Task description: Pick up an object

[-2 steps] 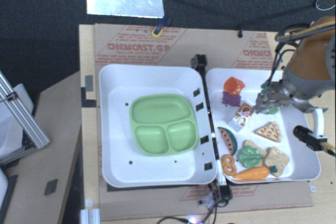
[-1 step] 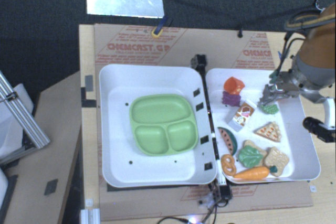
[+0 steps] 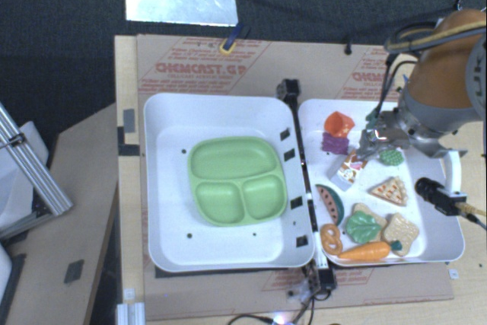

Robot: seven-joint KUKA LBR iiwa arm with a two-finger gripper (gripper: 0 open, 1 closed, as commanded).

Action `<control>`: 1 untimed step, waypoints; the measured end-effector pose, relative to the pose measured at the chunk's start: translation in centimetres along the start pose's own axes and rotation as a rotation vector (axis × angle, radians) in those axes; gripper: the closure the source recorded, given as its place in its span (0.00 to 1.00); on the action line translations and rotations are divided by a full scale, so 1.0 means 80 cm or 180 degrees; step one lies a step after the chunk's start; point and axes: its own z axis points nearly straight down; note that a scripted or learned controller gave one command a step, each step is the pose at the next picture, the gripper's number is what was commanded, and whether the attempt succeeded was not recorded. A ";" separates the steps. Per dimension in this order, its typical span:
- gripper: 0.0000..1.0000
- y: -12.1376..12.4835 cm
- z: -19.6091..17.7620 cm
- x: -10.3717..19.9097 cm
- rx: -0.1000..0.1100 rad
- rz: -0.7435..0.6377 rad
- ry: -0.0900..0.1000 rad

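My gripper hangs over the upper middle of the right bin, reaching in from the right. Its tip is right at the upper end of a small white carton, which lies tilted on the bin floor. I cannot make out whether it touches the carton. Just left of the gripper are a purple bunch of grapes and an orange-red pepper. A green broccoli piece sits just to its right.
Further forward in the right bin lie a pizza slice, watermelon slice, lettuce, toast, pretzel and carrot. The left bin holds a green divided plate.
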 end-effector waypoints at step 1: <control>1.00 -0.009 -0.010 0.062 -0.0003 -0.0007 0.0004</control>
